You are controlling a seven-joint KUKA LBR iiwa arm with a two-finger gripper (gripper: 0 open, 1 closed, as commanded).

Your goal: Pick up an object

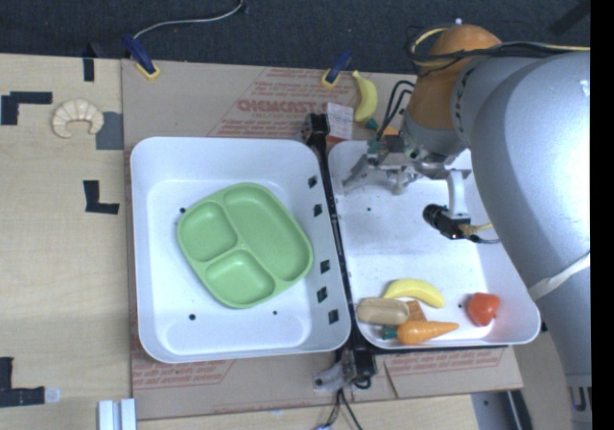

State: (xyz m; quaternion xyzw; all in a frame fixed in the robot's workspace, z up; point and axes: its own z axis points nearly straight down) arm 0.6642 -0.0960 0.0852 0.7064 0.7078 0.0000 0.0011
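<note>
yellow banana (414, 292) sits in the near end of the right bin (384, 226), clustered with a tan hot-dog-like piece (382, 311), an orange carrot (426, 330) and a red tomato-like piece (483, 308). banana, carrot and hot dog touch or nearly touch; the red one sits a bit apart at the right. any of these is a valid pick target.

left bin (153, 226) holds a green divided plate (245, 244), flat, hard to grasp, i'd skip it.

further back, the gripper (384, 167) hovers over the far end of the right bin, well apart from the food cluster. can't tell the state of the fingers, wrist hardware blocks the view. nothing visible between them.

beyond the bins on the desk (58, 255): a second small banana (365, 97) by the far edge, a croissant (77, 117) far left.

my read: approach not started. best bet is the red piece, it's the most isolated. come straight down, straddle it fully, avoid the bin wall at right. if going for the banana, close across its short axis, clear of the carrot.
</note>
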